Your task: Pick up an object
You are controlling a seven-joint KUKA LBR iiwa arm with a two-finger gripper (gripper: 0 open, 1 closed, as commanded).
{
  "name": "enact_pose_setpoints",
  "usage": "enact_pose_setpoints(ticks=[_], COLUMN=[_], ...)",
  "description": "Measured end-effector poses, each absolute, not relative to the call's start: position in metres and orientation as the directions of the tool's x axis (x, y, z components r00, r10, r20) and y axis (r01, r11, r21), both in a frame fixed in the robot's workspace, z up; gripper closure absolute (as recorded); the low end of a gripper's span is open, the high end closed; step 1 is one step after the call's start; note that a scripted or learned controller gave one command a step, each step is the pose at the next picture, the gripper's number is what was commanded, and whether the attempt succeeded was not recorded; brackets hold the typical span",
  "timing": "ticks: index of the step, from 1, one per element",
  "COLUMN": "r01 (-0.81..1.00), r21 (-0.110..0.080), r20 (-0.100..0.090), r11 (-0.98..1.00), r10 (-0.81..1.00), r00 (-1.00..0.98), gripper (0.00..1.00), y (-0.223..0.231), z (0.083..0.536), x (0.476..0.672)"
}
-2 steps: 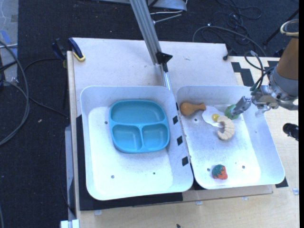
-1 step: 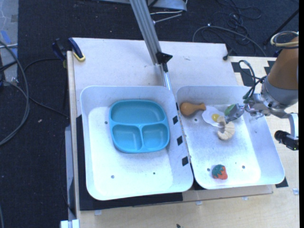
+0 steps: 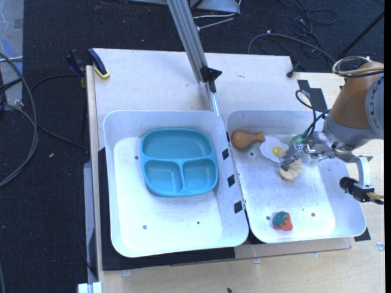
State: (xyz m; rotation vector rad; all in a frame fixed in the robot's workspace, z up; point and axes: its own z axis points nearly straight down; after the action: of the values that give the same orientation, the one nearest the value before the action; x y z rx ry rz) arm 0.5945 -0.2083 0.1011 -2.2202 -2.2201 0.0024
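Note:
In the right bin point(image 3: 324, 224), my gripper point(image 3: 291, 161) reaches in from the right and hangs low over a beige round piece point(image 3: 291, 173), touching or nearly touching its top. Just left of the gripper lies a toy fried egg point(image 3: 272, 149), white with a yellow yolk. A brown drumstick-shaped toy point(image 3: 247, 140) rests further left, near the bin's back left corner. A red strawberry with a green top point(image 3: 281, 221) sits alone near the front edge.
The left bin point(image 3: 122, 224) holds a blue divided plate point(image 3: 180, 162). A slanted metal pole point(image 3: 190, 35) stands behind the bins. The arm's orange band point(image 3: 354, 102) hovers over the right bin's back right corner.

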Motion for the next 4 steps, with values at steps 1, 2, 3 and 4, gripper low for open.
enact_pose_setpoints(ticks=[1,2,3,4], r01=[1.000,1.000,1.000,1.000], r21=[0.003,0.007,0.006,0.007], r20=[-0.002,-0.003,-0.003,-0.003], r11=[0.000,0.001,0.003,0.003], r10=[1.000,1.000,1.000,1.000], r00=[0.000,-0.001,-0.003,-0.003], gripper=[1.00,1.00,1.00,1.00], y=[-0.209,-0.210,-0.211,-0.211], z=[0.115,0.178,0.222,0.272], x=[0.596,0.594,0.598,0.599])
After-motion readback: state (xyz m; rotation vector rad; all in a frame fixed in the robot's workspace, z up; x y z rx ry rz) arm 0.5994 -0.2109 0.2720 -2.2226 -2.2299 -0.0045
